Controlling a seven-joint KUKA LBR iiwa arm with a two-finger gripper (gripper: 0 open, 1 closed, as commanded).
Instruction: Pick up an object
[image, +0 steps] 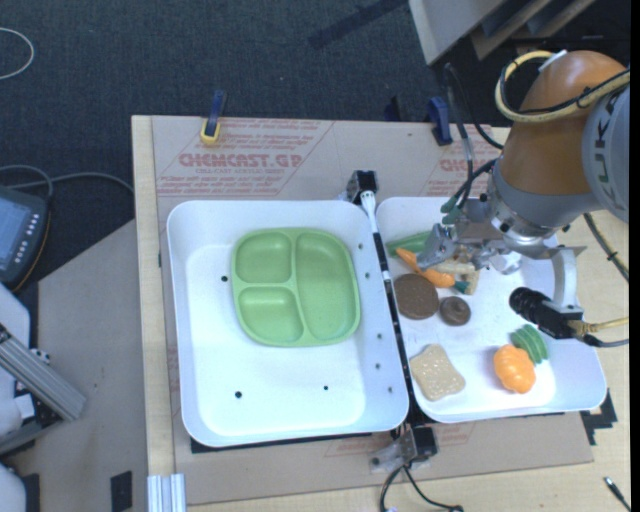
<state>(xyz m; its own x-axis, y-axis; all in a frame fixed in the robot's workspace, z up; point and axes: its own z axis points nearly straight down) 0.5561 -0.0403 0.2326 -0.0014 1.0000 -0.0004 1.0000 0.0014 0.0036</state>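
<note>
- My gripper (455, 258) sits low in the right white shallow plastic bin (575, 395), over that bin's far-left corner, under the grey arm with the orange band (560, 110).
- Fingers: cluttered there, I can't tell how far apart they are or whether anything sits between them.
- Likeliest target, my guess: the orange carrot-shaped toy piece (425, 268), right at the gripper's near-left side, partly hidden. Its long axis runs diagonally, from far-left to near-right across the bin.
- So the coming move turns on a very short drop and a wrist turn to close across that diagonal, not along it.
- Other items, placed from the gripper: brown round patty-like disc (415, 297) just nearer the camera; smaller dark brown round disc (455, 311) beside it; beige speckled bread-slice toy (437, 371) well nearer; orange pepper-like toy (514, 368) and green leafy piece (531, 342) near-right.
- Left white bin (200, 380) holds a light green divided plastic plate (296, 287), well apart to the left.
- Both bins rest on the desk (150, 300).
</note>
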